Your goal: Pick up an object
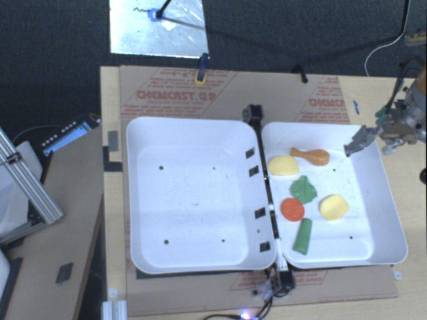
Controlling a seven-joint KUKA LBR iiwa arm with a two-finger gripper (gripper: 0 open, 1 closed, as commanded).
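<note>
The end effector (357, 143) hovers over the right bin's (390, 235) far right rim, grip state unclear; a toy chicken drumstick (311, 155) lies just left of it.

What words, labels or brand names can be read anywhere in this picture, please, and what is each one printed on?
"CHEMCAST GP": red print on the brown board under the bins, top left, at a slant.
"CHEMCAST": the same red print at the board's top right, partly cut off by the right bin.
Fainter red print along the board's front edge: too blurred to read.
Buttons on the blue-and-grey device at left: too small to read.
</note>
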